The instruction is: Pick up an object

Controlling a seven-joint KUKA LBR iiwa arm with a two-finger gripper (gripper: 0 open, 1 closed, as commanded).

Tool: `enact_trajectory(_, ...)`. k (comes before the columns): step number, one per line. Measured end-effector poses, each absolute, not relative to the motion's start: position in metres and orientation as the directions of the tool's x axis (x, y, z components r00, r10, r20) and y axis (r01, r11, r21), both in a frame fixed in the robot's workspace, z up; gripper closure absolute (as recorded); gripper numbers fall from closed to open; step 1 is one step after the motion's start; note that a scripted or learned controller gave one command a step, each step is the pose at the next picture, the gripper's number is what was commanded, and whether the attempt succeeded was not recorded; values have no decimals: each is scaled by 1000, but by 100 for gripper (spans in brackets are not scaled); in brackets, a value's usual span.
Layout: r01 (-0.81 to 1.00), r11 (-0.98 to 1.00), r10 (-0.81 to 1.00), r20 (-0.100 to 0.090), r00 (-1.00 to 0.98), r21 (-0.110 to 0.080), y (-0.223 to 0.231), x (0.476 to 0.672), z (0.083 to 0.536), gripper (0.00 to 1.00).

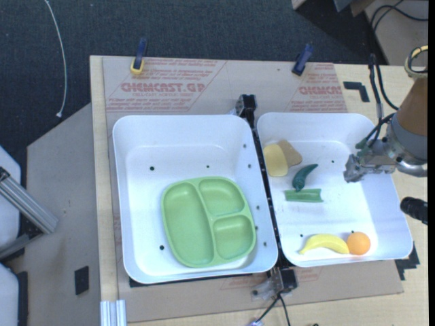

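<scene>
Hovering in the right white plastic bin (pixel 380 131) with an end effector (pixel 355 170) of unclear grip, eyeing the small curved dark green toy pepper (pixel 304 176) just beside it, seeming light, hard, slippery, needing pinching across its middle.

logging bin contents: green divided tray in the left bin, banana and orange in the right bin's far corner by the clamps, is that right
Not quite. The banana and orange lie at the near edge of the right bin, not the far corner. The camera view shows this. The green divided tray is in the left bin, as you said.
</scene>
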State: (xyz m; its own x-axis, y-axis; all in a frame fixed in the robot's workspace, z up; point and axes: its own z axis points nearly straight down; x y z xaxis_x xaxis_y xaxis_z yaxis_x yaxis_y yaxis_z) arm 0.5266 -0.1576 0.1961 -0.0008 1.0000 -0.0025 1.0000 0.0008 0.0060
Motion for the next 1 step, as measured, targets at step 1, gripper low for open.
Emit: enact_trajectory(1, 1000, 1, 1000, -2, -1, 5, -158, 528, 245, 100)
